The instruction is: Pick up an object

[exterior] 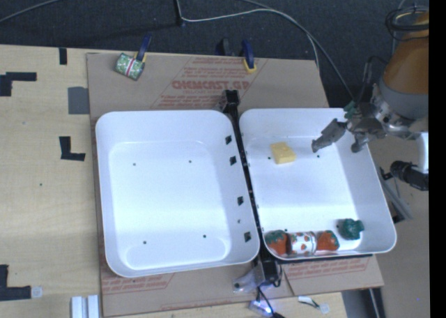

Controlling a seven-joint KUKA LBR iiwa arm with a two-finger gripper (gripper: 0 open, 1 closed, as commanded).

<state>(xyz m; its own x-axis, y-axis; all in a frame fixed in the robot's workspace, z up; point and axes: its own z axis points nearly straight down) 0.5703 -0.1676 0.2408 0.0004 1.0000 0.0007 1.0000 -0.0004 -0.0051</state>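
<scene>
The grey two-finger pincer [340, 137] hangs over the upper right part of the right-hand shallow white plastic bin [362, 191], its fingers spread apart with nothing between them; one dark finger [325, 138] points down and left over the bin floor, the other sits close to the bin's right rim. Just to the pincer's left lies a small pale yellow block [283, 153], apart from the finger and resting flat on the white floor with open room all round it. Below the pincer the floor is bare until the near wall, where a row of small things crowds together: a red and green piece [277, 241], a white red-spotted piece [302, 242], an orange-red piece [327, 240] and a green lump [350, 227] slightly apart at the right end. They are too small and blurred to name.

Further left, past the black clips [240, 170] joining the two rims, is the left-hand white bin [111, 191]. Both bins rest on a brown cardboard sheet [188, 83] with red printing. Well up and left of the pincer, a small green-patterned box [129, 65] lies on the cardboard's corner beside a blue clamp [143, 46], and a yellow-tipped clamp [248, 55] holds the far edge. The grey arm with its orange band [408, 65] is cut off at the right.
</scene>
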